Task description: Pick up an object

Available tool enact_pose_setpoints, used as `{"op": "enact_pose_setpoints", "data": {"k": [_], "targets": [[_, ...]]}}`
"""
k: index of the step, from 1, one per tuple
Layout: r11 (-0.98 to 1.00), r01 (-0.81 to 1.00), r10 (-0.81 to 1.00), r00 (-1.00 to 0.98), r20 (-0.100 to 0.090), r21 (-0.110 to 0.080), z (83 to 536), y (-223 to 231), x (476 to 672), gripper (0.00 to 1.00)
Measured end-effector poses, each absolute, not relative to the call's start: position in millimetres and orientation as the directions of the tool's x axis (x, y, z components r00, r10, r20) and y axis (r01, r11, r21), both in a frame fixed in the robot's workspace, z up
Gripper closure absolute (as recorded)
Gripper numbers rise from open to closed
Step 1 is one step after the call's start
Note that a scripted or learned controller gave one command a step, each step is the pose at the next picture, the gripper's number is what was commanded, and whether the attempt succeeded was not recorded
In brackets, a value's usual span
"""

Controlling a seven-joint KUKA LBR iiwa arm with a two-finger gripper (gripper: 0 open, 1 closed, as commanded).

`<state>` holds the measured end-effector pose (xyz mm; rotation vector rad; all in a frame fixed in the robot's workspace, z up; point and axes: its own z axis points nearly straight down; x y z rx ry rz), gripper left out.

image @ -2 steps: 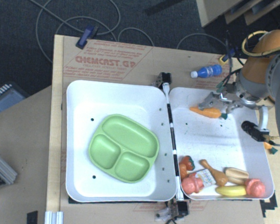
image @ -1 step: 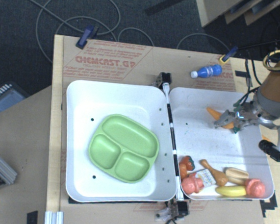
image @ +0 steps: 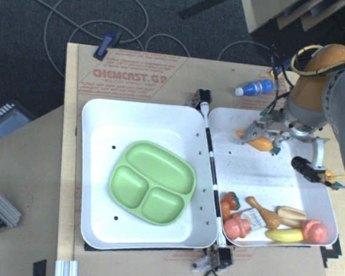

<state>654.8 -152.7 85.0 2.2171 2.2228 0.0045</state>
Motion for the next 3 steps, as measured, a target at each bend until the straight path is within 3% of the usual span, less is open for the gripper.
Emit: {"op": "enact_pose_setpoints", "data": {"k": [1, 2, 3], "targets": [[0.004, 1.000, 1.000, -0.004, -0.001, -0.008, 93.9, -154.5, 652.2, 1.00], [0.003, 1.000, 1.000, -0.003, 0.001, 0.004, 191.5, -91.7, 667.9, 1.00], [0.002, 1.000, 1.000, -0.002, 0.002, -0.001, 199.3, -29.3, 600.5, 1.00]]}}
